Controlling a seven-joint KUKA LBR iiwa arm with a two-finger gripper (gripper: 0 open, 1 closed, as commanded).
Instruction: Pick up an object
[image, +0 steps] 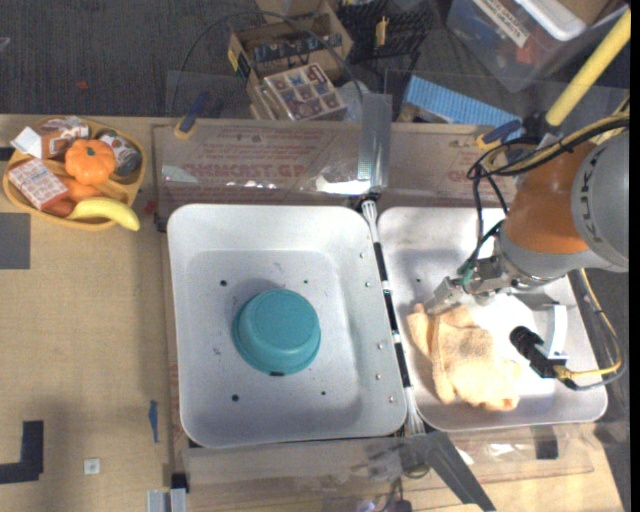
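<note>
A crumpled pale yellow cloth (467, 356) with brownish stains lies in the right bin (425, 235), toward its front. My gripper (450, 293) reaches in from the right and sits low at the cloth's upper left edge, touching or nearly touching it. Nothing shows as lifted. A teal bowl (278, 331) rests upside down in the middle of the left bin (200, 240), well away from the gripper.
A basket of toy food (72, 172) with a pumpkin and a banana stands at the bench's far left corner. Boxes (290, 70) and clutter lie behind the bins. The arm's orange band (545, 210) hangs over the right bin's back half.
</note>
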